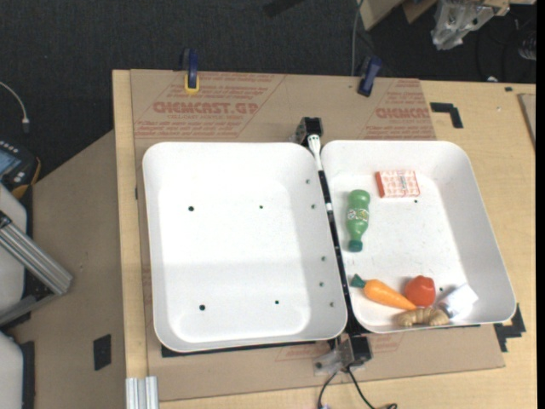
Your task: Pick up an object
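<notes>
Two white bins: left bin (170,254), right bin (477,220). The right holds six things: one red-white box (398,183) at 12 o'clock, one green bottle (357,218) at 9, and one carrot (381,292), one red fruit (419,290), one tan root (421,318) and one white scrap (460,301) around 6. The gripper (451,22) hangs beyond 1 o'clock; spread or pressed together, cannot tell

Bench (77,228) topped with brown cardboard sheet (281,100), held by two blue clamps (192,71) at far edge. Two white bins side by side on it: left bin (170,254), right bin (477,220).
</notes>
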Controlling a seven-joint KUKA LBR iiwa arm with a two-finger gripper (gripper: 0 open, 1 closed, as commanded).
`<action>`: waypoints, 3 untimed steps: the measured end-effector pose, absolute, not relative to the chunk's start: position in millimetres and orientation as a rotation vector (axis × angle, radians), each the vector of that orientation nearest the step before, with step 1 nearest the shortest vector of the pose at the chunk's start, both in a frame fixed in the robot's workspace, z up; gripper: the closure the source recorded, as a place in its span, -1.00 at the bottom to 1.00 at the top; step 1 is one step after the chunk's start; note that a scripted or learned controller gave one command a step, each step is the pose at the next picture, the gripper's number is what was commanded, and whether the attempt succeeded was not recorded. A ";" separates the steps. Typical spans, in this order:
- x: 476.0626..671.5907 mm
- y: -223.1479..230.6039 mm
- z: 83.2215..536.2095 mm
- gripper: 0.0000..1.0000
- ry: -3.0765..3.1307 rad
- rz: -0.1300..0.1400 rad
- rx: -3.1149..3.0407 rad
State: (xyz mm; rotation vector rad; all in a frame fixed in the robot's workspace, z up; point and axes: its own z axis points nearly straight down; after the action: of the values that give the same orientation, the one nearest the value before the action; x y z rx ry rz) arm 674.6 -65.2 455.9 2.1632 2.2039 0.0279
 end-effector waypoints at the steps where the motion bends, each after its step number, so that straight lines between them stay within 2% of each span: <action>1: 675.3 -64.4 466.7 1.00 2.203 0.030 2.158; 3: 676.5 -62.7 488.6 1.00 2.199 0.036 2.147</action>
State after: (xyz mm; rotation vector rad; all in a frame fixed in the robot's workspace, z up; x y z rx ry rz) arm 676.5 -62.7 488.6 2.1474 2.1987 0.0364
